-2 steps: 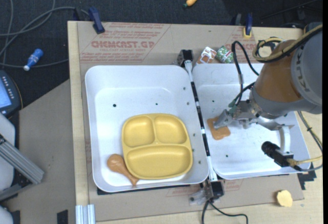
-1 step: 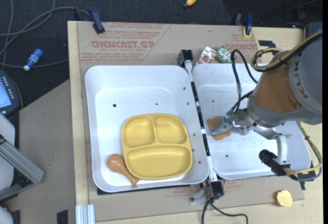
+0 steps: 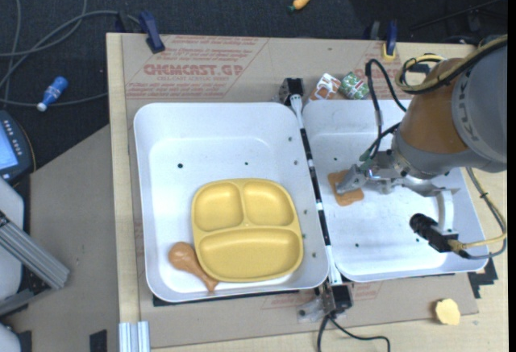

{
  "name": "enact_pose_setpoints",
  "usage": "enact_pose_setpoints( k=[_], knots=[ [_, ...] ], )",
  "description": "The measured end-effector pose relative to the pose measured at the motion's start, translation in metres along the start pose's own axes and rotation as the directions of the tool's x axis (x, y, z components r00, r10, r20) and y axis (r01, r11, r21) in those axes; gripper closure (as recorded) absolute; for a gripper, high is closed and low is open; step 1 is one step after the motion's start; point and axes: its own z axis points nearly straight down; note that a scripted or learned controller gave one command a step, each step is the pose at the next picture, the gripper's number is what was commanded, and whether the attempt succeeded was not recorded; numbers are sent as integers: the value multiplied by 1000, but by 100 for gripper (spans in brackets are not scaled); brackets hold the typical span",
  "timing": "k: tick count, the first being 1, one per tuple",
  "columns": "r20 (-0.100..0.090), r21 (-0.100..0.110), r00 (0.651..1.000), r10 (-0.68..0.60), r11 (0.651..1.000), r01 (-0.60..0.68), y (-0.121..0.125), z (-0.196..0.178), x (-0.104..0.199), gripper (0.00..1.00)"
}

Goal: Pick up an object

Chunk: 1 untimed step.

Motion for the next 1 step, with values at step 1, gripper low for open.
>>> enact_pose_setpoints(
  k=[1],
  knots=[
    [-1, 2, 1000, 0, 1000, 0, -3, 0, 11, 0]
  ],
)
